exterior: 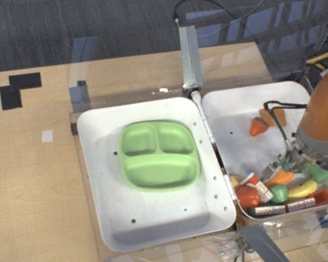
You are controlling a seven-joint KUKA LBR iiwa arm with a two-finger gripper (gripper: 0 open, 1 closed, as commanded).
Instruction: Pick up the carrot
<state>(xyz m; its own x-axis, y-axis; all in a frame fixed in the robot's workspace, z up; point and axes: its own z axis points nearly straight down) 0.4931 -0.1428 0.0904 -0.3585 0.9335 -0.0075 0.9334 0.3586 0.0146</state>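
Carrot (258,127) lies up-left of gripper (291,163), well apart; can't tell gripper's state.

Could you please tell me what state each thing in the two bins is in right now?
green plate: upright, lying flat in the left bin, compartments bare.
carrot: lying loose on the right bin floor, apart from the pile, not held.
toy pile: heaped against the right bin's near wall.
pincer: low over the pile; grip not discernible.
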